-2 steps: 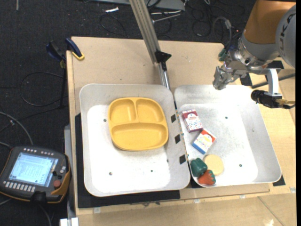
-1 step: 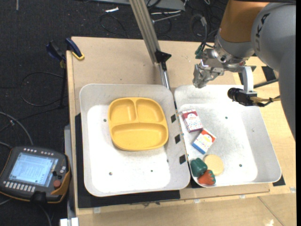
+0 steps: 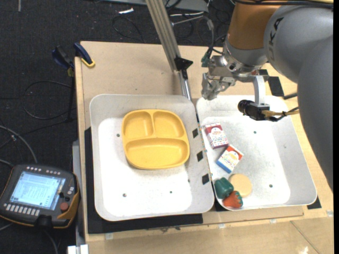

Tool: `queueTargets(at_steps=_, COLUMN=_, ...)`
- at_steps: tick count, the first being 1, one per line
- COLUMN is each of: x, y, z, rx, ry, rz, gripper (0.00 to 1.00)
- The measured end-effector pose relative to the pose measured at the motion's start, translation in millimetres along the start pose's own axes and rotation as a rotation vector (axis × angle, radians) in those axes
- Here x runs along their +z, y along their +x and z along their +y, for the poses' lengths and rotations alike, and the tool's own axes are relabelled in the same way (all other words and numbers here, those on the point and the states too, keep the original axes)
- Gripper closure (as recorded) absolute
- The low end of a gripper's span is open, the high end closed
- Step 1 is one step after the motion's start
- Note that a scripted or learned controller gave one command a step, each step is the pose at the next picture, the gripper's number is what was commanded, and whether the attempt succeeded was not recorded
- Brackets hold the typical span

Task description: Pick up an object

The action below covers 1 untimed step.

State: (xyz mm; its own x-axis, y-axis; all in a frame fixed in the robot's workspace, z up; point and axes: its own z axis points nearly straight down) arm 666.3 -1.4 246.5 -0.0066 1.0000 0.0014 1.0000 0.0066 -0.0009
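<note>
In right bin (image 3: pixel 275 163) | red-white carton (image 3: pixel 216 136), upright label, lying flat | fingers (image 3: pixel 208 91) state: cannot tell

yellow tray (image 3: pixel 155 139): smooth matt plastic | bins (image 3: pixel 143 194): speckled white plastic | bench (image 3: pixel 122 67): bare matt wood board

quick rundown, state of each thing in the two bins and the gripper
yellow divided plate: right side up, flat in the left bin
red and white carton: lying flat in the right bin
blue and white box: lying flat, apart from the carton
tan disc: lying flat
green and red toy vegetable: lying against the bin's near left corner
gripper: above the right bin's far left corner, holding nothing visible
</note>
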Motion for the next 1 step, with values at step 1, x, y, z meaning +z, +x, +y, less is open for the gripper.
queueTargets(at_steps=1, x=-6.6, y=55.6, z=4.4, rx=-0.001, ry=-0.004, rz=0.001, gripper=1.0)
